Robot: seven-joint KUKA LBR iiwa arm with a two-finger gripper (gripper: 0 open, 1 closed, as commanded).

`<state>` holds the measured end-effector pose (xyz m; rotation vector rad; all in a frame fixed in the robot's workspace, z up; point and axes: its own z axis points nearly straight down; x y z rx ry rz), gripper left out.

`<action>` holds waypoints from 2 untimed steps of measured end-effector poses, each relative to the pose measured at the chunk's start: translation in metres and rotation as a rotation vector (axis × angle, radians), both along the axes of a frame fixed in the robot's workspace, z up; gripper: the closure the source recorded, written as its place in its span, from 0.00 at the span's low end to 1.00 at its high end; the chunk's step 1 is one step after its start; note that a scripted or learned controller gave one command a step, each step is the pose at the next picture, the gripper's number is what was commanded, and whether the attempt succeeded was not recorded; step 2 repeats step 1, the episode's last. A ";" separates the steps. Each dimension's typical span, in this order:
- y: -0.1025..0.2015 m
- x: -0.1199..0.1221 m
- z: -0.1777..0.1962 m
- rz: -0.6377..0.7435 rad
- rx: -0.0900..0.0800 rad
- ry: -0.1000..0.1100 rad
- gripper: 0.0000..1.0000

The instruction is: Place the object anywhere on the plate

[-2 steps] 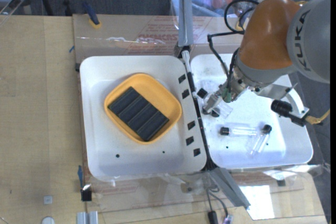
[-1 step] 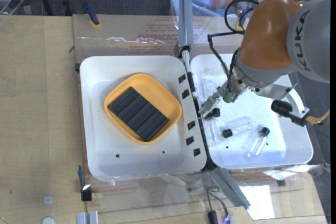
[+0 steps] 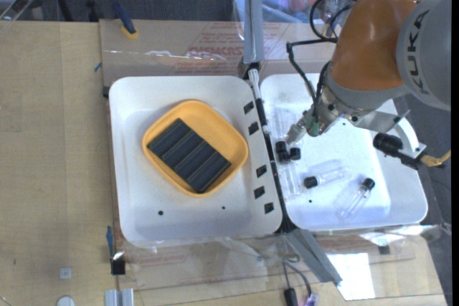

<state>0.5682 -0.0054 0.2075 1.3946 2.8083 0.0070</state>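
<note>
Clear vials lie loose in the right bin; the plate waits in the left.

We note three small clear plastic vials with black caps [image 3: 324,174] on the floor of the right white bin [image 3: 401,215], at 3 o'clock from the square yellow plate bearing a dark ribbed insert [image 3: 193,147] in the left white bin [image 3: 129,154]. We judge them light, stiff, slippery and prone to roll; grasp across mid-body. The gripper [image 3: 295,134] hovers over the vial nearest the divider; whether it is parted or closed, we cannot tell.
</note>
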 end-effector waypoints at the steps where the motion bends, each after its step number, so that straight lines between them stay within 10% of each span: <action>1: 0.000 0.000 0.000 0.000 0.000 0.000 0.00; 2: 0.000 0.000 0.000 0.000 0.000 0.000 0.00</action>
